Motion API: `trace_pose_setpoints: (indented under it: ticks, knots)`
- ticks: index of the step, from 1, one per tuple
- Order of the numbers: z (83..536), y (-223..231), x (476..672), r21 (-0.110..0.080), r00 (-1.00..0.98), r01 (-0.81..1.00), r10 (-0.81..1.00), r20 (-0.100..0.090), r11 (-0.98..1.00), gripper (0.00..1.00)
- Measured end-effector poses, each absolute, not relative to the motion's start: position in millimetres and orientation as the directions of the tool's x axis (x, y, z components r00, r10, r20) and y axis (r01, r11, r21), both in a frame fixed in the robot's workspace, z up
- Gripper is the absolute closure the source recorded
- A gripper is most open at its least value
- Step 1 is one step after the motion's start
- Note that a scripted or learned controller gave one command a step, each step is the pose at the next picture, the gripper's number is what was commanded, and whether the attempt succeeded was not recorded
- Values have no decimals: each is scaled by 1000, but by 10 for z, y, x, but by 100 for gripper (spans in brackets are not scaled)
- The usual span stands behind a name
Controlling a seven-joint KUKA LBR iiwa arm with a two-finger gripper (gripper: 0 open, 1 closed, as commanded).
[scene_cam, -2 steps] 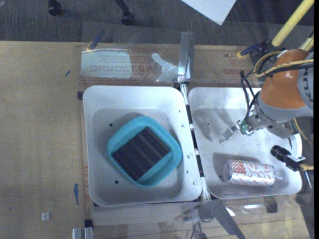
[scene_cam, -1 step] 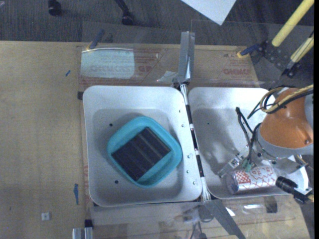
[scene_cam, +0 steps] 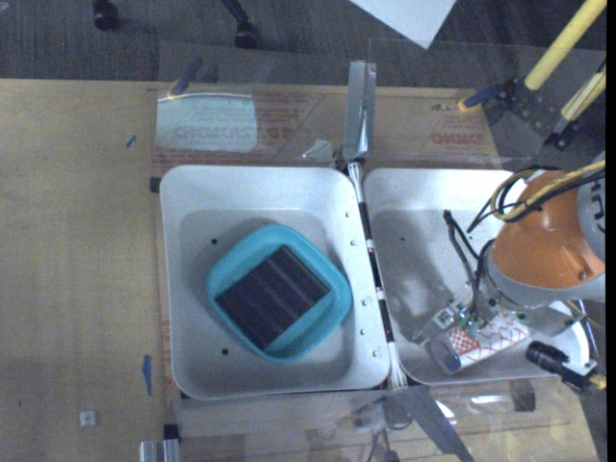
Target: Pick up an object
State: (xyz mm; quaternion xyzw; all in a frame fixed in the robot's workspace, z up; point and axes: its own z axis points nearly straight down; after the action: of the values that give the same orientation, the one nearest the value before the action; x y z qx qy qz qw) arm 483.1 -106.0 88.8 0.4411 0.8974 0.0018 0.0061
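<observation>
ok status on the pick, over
Gripper low in right bin, over a white red-patterned packet. Grasp not confirmed. Blue container in left bin, untouched. Nothing blocking.

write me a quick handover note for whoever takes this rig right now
Hand: low in the right bin, near its front edge; whether it is open or shut cannot be told.
Things: a white patterned packet lies right by the hand in the right bin. A blue tub with a dark ribbed block in it sits in the left bin.
Done: arm reached down to the packet.
Left: no lift visible yet; confirm a grasp, then raise.
</observation>
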Motion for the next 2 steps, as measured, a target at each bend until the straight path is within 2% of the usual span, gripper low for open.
trace_pose_setpoints:
  ticks: [1,2]
  knots:
    - [996,-1065,4843,12,-609,793,793,-13,609,100]
    - [1849,-865,4803,2,-865,501,501,-5,866,100]
